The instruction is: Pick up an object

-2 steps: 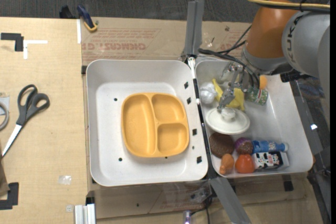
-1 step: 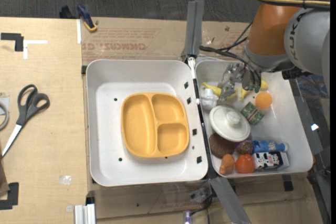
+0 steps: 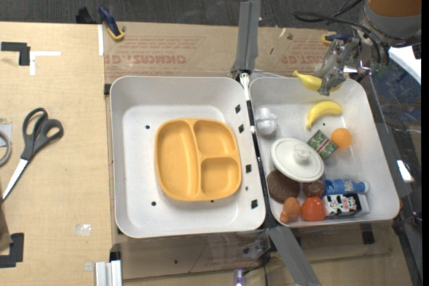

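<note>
Jaws (image 3: pixel 330 82) hang over the right bin's (image 3: pixel 375 117) far edge, pinched on one end of a small banana (image 3: pixel 307 81) lifted clear of the bin floor. Second banana (image 3: pixel 322 110) lies just below it, near an orange (image 3: pixel 341 138). Left bin (image 3: pixel 127 144) holds a yellow tray (image 3: pixel 198 159).

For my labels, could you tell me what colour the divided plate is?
The plate is yellow-orange, plain, seen in the camera view.

plate (image 3: pixel 198 159) in left bin (image 3: pixel 127 144), scissors (image 3: pixel 30 140) left
</note>
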You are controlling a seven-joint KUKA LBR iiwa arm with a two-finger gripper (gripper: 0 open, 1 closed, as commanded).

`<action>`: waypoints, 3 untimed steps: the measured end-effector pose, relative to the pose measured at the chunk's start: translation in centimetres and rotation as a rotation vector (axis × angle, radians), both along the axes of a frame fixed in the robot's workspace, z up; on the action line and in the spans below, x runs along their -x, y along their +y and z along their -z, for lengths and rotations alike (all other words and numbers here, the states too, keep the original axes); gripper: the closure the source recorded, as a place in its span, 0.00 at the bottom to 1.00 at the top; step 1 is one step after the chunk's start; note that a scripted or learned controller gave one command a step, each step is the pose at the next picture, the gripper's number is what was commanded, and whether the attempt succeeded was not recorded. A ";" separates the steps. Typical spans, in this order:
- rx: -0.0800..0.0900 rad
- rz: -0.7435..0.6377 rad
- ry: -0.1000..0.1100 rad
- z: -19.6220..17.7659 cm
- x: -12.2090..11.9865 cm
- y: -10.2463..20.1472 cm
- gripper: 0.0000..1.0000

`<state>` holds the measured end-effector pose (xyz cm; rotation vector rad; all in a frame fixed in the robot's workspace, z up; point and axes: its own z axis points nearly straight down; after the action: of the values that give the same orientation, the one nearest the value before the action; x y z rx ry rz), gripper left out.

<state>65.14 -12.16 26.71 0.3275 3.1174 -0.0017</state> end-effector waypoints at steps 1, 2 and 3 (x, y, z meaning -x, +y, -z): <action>-0.002 0.071 0.002 -0.8 -0.2 4.0 1.00; -0.002 0.045 0.004 -1.1 4.9 9.0 1.00; -0.001 -0.062 0.006 0.4 14.0 7.0 1.00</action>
<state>51.09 -5.13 26.34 0.2318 3.1316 -0.0005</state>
